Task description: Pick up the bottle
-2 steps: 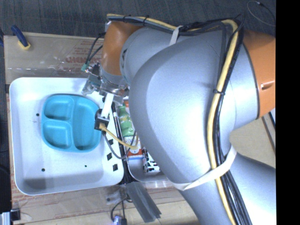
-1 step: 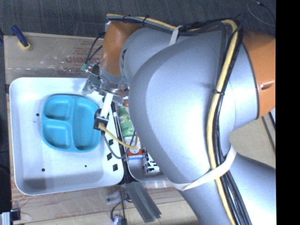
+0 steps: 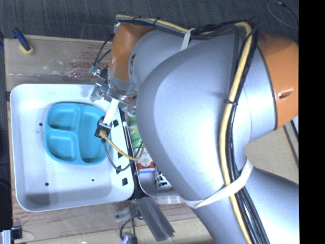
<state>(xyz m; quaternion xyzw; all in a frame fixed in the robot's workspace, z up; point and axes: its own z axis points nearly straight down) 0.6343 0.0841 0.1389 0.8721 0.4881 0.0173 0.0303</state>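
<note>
A blue clamp sits at the far left corner of the table, probably there to pin down the clear sheet along that edge. Next comes the left bin, which holds a blue tray with three compartments lying flat in its middle. The tray is not the target, so it only matters as something to stay clear of.

At the left bin's right wall, above the ridge where the two bins meet, is the hand. It hangs from the orange-banded wrist, which tilts in from the right. Whether it is apart, together or clamped on anything cannot be told, because the wrist and its fittings cover it.

Just right of the ridge, in the right bin, a strip of green, white and orange label shows under the arm. This is most likely the bottle, lying along the bin's left wall. Nearly all of it is hidden, so its exact pose is unclear.

The grey arm covers the rest of the right bin. The hand is close to the bottle, which suggests the arm is working at the grasp there, though nothing shows a grip yet. The wall beside the bottle leaves little room on that side.
</note>
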